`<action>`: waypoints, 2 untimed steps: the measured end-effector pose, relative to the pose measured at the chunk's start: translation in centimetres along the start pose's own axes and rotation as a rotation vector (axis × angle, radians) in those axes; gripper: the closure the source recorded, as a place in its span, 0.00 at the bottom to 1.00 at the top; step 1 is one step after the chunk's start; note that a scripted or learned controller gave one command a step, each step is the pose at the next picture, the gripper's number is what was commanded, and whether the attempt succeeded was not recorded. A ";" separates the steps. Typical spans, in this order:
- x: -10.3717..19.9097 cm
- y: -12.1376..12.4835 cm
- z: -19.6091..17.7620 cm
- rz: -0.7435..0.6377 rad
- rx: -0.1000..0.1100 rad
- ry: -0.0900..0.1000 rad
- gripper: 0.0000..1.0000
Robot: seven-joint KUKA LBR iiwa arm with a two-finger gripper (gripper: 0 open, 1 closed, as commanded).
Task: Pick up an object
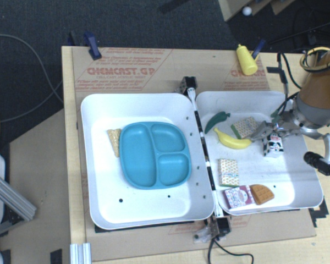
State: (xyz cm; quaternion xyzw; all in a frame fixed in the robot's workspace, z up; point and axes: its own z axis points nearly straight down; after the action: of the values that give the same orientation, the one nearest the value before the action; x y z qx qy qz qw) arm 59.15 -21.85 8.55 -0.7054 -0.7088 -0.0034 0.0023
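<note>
1. No single target was fixed by the task, so the likeliest candidates were taken to be the items nearest the gripper [273,143] in the right bin [297,186]: a yellow banana [233,141] and a patterned cracker [245,127] just beside it, both lying toward the bin's far half
2. The gripper was seen low over the bin floor to the right of the banana, and nothing could be made out between its fingers; whether they stood wide or narrow could not be told (the tip was small and cluttered)
3. A closure on bare floor was judged the main risk, since the tip appeared apart from both items
4. The banana's curved, smooth body was judged likely to roll or slip out if pinched off-centre
5. The green pepper [216,120], almost touching the banana's far end, could be dragged along or nudged
6. Flat pieces nearer the front, a second cracker [228,172], a red packet [236,196] and a bread slice [262,193], were judged hard to grip from above
7. The left bin [99,202] with its blue plate [154,154] lay well apart and was unlikely to be disturbed
</note>
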 end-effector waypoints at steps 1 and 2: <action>-0.3 0.0 -1.0 0.002 -0.001 -0.006 1.00; 5.3 0.1 -0.1 0.004 -0.003 -0.008 1.00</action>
State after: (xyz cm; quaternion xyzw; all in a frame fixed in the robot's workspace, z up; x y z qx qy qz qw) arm 59.26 -16.51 8.73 -0.7067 -0.7075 -0.0019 -0.0016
